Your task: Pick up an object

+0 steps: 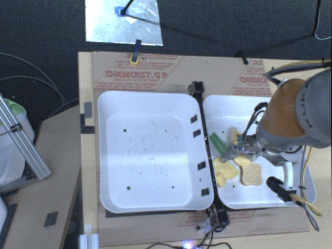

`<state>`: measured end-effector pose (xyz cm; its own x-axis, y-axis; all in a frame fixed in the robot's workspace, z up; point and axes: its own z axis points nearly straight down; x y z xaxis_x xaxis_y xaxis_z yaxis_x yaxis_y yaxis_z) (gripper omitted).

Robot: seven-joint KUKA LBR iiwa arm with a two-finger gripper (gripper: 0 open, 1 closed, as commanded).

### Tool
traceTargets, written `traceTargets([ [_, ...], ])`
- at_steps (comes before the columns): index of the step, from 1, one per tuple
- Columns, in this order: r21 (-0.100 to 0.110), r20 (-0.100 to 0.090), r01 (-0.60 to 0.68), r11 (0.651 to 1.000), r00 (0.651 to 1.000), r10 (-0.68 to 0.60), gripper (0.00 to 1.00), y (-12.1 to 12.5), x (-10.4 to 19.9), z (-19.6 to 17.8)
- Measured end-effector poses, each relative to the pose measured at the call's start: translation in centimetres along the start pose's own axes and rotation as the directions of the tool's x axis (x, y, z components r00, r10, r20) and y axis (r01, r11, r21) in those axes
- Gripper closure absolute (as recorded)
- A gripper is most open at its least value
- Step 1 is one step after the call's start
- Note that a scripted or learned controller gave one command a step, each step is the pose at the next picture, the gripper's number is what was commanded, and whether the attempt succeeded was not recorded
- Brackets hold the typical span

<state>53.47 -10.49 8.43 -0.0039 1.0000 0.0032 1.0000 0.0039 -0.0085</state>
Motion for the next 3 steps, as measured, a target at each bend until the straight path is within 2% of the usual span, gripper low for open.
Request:
traceTargets([
  [1, -0.014, 0.005, 0.001, 1.0, 1.0, -0.001, 0.0, 4.7, -2.1, -0.1],
  [2, -0.007, 0.002, -0.001, 1.0, 1.0, 0.001, 0.0, -0.2, 1.8, 0.0],
  [3, -0.017, 0.0, 0.006, 1.0, 1.0, -0.006, 0.0, -4.8, 7.4, -10.5],
])
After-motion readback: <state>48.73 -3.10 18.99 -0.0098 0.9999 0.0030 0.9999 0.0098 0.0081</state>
